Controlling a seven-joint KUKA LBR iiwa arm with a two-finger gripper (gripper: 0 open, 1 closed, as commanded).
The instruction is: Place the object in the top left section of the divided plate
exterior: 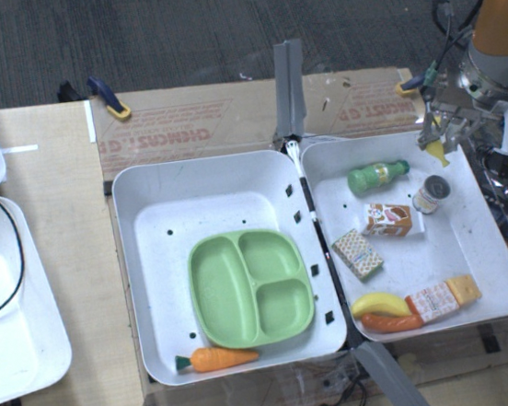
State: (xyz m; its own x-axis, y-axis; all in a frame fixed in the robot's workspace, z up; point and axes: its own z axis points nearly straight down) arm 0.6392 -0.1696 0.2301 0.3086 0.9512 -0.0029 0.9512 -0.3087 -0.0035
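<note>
The green divided plate (200, 299) lies in the left bin (150, 257), with nothing in its sections. My gripper (440, 137) hangs over the far right corner of the right bin (482, 242), below the orange-banded wrist. A small yellow piece (437, 153) shows right under the gripper; whether it is held is unclear. In the right bin lie a green bottle (377, 175), a small round can (434, 192), an orange and white carton (389, 219), a checkered box (357, 254), a banana (381, 304), a red pepper-like piece (390, 322) and a wafer pack (443, 298).
An orange carrot (221, 358) lies at the front of the left bin, beside the plate. A grey divider post (288, 91) stands between the bins at the back. Clamps (108, 98) sit on the cardboard behind. Cables hang at the right edge.
</note>
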